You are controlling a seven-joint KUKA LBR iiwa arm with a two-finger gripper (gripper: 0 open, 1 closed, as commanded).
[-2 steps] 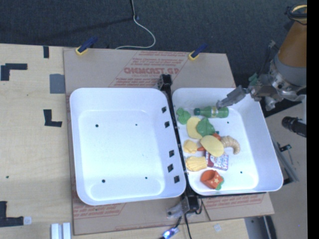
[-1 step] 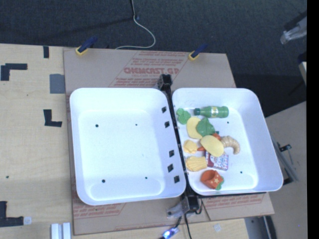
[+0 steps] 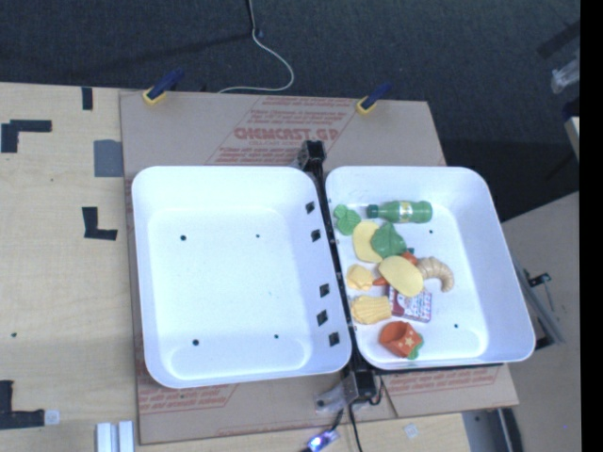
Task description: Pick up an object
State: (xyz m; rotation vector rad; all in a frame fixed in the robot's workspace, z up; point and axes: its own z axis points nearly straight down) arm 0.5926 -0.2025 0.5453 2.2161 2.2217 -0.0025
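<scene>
You have a pale wooden bench point(image 3: 57, 281) with black marks, and on it a cardboard sheet point(image 3: 283, 135) clamped at its 12 o'clock edge by two blue-and-yellow clips point(image 3: 162, 86). Dark carpet point(image 3: 396, 26) lies beyond, with a thin cable point(image 3: 268, 50) trailing across it. Two white bins sit touching on the cardboard: the left bin point(image 3: 226, 281) and the right bin point(image 3: 480, 252). In the right bin, your toys cluster toward its 9 o'clock side: a green bottle point(image 3: 400, 212) at 12, yellow pieces point(image 3: 400, 274) in the middle, a red piece point(image 3: 401, 340) at 6. The gripper's jaws: you cannot tell.
</scene>
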